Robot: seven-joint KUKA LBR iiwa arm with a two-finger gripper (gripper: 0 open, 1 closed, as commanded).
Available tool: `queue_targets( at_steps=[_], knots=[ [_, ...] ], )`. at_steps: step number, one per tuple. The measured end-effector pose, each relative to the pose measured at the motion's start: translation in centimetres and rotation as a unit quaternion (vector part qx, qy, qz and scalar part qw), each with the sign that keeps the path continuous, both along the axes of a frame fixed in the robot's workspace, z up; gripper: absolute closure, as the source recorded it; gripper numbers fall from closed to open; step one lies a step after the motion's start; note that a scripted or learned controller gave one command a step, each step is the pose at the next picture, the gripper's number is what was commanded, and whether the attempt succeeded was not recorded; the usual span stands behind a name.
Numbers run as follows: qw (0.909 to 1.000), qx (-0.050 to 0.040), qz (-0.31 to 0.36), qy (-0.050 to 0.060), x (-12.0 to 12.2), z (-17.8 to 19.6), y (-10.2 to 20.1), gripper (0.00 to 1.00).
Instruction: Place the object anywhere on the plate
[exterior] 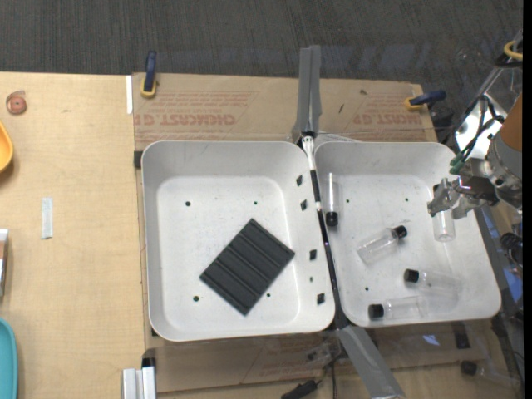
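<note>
Inventory, as I read it from the remote station:

1. Table (66, 306), tan top, carrying two shallow white bins side by side on a sheet of cardboard (249, 110).
2. Left bin (154, 248), toward the middle of the table. It holds the plate (248, 266), a dark grey ridged rectangle lying flat and turned at a diagonal, nearer the bin's front wall than its back.
3. Right bin (486, 293), toward the table's right edge, touching the left bin along a shared rim. It holds clear vials with black caps:
   - vial by the left wall (331, 196), lying parallel to that wall, cap toward the table's front edge;
   - middle vial (378, 243), lying aslant, cap toward the right;
   - front-right vial (431, 282), cap toward the left;
   - front vial (399, 308), near the bin's front wall, cap toward the left.
4. Gripper (449, 208), over the right side of the right bin, beside its right wall. A fifth clear vial (445, 226) shows directly at the gripper's tip, well apart from the plate. I cannot tell whether the jaws are wide, narrow or closed on it.
5. Blue clamp, back left (150, 71), on the cardboard's back edge.
6. Blue clamp, back right (426, 100), same edge.
7. Orange item (3, 152) and teal item (7, 360), both cut off at the table's left edge; I cannot identify either.
</note>
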State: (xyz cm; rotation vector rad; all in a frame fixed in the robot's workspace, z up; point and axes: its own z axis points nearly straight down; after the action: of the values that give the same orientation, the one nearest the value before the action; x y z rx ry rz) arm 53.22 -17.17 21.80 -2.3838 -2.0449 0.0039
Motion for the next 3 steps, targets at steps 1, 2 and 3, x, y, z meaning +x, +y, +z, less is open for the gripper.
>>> queue_targets(
  at_steps=[1,2,3],
  knots=[
    [0.9705,0.0001,0.241,-0.001,2.0,4.6,3.5,1.00],
    [0.9252,0.0002,0.379,-0.001,12.3,3.2,7.3,1.00],
    [0.7740,-0.0002,0.633,-0.002,12.8,8.5,13.4,1.00]
  ],
)
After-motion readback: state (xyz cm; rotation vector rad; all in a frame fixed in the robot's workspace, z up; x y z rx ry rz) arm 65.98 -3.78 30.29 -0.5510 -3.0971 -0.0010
